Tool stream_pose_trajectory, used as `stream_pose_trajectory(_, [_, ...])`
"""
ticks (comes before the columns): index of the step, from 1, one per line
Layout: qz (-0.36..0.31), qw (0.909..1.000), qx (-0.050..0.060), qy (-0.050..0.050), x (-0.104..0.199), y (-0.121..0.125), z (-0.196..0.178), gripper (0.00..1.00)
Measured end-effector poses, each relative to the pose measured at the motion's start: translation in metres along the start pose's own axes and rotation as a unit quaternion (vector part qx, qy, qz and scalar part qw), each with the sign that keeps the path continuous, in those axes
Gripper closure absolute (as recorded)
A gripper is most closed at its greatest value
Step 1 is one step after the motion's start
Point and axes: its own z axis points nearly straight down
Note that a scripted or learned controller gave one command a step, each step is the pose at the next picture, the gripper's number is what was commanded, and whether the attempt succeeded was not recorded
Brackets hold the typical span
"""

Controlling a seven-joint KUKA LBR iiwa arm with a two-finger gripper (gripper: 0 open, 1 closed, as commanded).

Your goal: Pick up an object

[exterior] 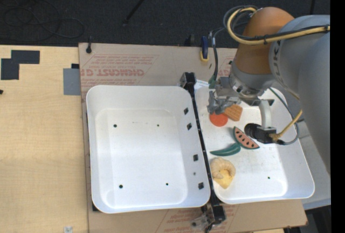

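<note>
- reaching in from the right, the arm (291, 48) holds its gripper (220, 103) low over the upper left part of the right bin (291, 183), just above a small cluster of toy food.
- how wide the gripper is set cannot be told: the wrist and mount cover its tip, and nothing can be seen held in it.
- the likeliest target is the red round piece (218, 119), directly under the gripper's lower edge; the tan piece (234, 112) lies touching or almost touching it on its right.
- further down the same bin lie a watermelon slice (246, 137), a green pepper (226, 149) and a pale yellow lump (222, 172), each apart from the gripper.
- the left bin (97, 118) has no part in this step.
- risk: the red and tan pieces sit so close that a descent may land between them, nudging both away rather than trapping one.
- risk: the red piece looks low and rounded, so it may squirt out sideways if gripped off centre.
- risk: the divider (195, 135) between the bins runs near the red piece's left, so a pushed piece may jam against that wall, or the gripper may strike it.
- risk: the black cable (269, 134) trailing beside the watermelon slice may drag nearby pieces as the arm moves.
</note>
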Motion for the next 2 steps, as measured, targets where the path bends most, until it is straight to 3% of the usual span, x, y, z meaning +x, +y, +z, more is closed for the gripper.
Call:
stream_pose_trajectory(1, [-0.001, 1.0, 0.0, 0.0, -0.005, 0.014, 0.0, 1.0])
stream_pose_trajectory(2, [0.001, 1.0, -0.004, 0.0, 0.014, 0.025, -0.081, 1.0])
